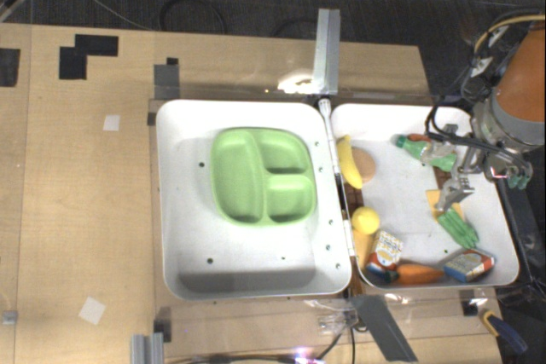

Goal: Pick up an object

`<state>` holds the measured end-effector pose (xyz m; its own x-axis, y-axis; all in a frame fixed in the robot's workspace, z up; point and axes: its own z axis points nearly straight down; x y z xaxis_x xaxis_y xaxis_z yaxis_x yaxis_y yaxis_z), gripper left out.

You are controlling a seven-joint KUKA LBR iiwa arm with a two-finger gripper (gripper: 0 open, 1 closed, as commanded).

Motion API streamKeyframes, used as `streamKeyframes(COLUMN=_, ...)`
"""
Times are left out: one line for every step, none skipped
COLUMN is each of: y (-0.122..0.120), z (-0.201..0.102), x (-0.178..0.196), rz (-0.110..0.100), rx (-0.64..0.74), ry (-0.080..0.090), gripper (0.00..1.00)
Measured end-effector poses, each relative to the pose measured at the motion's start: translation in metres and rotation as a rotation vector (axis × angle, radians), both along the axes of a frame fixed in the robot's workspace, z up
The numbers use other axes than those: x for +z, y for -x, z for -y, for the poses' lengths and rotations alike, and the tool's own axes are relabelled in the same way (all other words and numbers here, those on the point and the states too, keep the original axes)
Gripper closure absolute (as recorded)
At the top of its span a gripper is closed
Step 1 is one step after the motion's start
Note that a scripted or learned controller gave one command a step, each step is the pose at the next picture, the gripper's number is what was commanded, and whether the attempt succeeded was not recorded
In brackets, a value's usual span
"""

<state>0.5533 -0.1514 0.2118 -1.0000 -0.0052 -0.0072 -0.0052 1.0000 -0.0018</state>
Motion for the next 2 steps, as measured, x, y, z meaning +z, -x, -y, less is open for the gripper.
streamKeyframes(y=-0.005, z=0.037, x=-0.115, rz=0.003, rx=0.002, ry=0.0, gripper=0.0)
streamKeyframes(y=0.025, z=0.046, x=-0.122, rz=0.01, rx=-0.06, ry=0.0, gripper=0.0)
